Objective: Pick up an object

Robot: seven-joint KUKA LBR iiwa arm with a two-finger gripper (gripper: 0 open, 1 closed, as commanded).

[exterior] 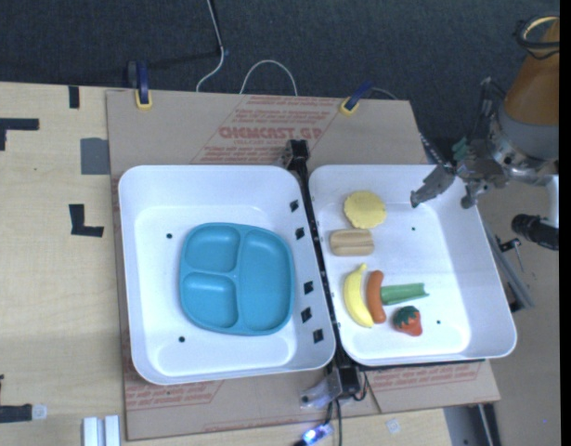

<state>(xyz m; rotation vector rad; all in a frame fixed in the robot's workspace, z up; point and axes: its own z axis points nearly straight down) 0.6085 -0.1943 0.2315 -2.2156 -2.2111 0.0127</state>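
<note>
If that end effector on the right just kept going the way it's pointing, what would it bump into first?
Probably the floor of the right bin. The end effector hangs over the bin's upper right corner, pointing down and leftward. The yellow round piece lies further along that line, but depth is hard to judge from above.

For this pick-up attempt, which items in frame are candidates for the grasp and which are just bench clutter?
Belongs to the job:
gripper, over the right bin's far edge
yellow round piece
tan bread roll
banana
sausage
green piece
strawberry
right bin

Just lying about:
blue divided plate in the left bin
clamps
white cable
</note>
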